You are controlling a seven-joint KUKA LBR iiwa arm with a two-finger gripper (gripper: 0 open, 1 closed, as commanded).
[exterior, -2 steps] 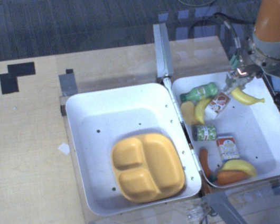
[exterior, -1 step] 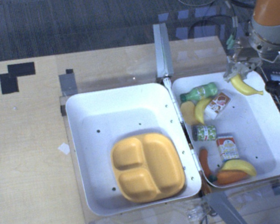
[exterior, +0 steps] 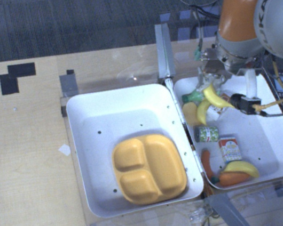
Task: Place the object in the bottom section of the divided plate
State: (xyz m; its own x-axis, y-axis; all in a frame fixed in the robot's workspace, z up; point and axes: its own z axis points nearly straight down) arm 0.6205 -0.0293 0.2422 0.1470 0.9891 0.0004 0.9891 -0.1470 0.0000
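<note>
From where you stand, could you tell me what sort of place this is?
Probably a robotics lab pick-and-place bench: a grey arm with an orange band, two white bins clamped side by side, and toy food such as a banana beside a yellow divided plate.

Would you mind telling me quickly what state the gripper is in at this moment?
Gripper: over the right bin, just above a banana; open or closed cannot be told.

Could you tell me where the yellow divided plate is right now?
The plate lies in the left bin, toward its near right corner, close to the wall shared with the right bin that holds the food items.
</note>
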